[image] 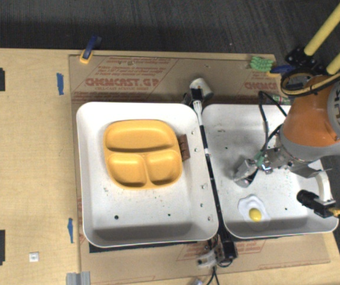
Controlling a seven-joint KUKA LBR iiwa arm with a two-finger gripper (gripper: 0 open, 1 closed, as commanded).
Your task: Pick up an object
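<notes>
Jaws (248,170) sit low in the right shallow white plastic bin (229,123), near its middle; we can't tell whether they're released or clenched, too small and blurred. We see nothing clearly between them.

Grey arm with orange band (312,126) comes in from the right edge, over the right bin's right half, wrist angled down-left. Dark cables loop off the wrist.

Pick candidate we see in the right bin: a small white fried-egg toy with a yellow yolk (252,210), flat on the bin floor near the front wall, just in front of the jaws and apart from them.

Left shallow white plastic bin (93,177) holds a yellow moulded plastic tray with three compartments (141,152), lying flat in the bin's rear-centre. A small brown block (182,148) sits against the tray's right side, touching or nearly so; we can't tell which.

Both bins rest side by side, walls touching, on a brown cardboard sheet (128,76) on the light wooden worktop (27,159). Blue tape marks (60,83) sit on the worktop left of the cardboard.
</notes>
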